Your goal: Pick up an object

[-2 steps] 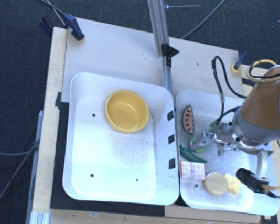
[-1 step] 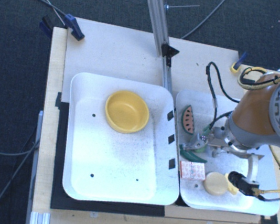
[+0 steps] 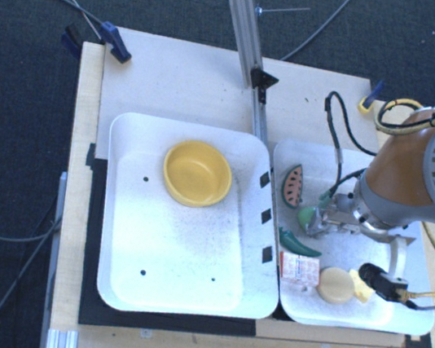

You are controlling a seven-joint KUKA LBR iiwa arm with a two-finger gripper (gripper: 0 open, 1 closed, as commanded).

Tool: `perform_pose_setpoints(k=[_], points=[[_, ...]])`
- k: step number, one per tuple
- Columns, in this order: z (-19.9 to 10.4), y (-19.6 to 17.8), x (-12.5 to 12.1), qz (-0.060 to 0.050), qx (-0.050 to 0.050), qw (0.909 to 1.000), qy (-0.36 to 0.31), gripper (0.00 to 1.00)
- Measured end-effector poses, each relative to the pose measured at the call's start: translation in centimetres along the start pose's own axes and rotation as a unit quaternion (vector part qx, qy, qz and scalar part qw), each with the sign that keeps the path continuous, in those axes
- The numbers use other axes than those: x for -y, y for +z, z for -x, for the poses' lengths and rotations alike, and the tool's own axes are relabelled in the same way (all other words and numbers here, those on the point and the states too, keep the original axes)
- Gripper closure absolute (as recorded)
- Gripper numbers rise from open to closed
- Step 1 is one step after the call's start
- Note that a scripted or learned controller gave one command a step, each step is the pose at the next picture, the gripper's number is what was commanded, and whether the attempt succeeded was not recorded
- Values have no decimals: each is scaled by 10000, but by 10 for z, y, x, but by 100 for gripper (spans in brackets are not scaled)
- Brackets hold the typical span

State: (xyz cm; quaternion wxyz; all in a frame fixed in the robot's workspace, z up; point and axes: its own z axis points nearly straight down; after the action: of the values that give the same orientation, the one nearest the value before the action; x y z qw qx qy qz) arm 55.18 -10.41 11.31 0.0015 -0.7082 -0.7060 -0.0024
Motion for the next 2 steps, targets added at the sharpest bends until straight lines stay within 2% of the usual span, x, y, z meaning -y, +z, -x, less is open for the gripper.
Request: perform_pose_setpoints(k=[1, 2], points=[[-2, -46, 1, 25, 24, 10000, -20, 100], [5, -110, 0, 34, 23, 10000, -16, 100]])
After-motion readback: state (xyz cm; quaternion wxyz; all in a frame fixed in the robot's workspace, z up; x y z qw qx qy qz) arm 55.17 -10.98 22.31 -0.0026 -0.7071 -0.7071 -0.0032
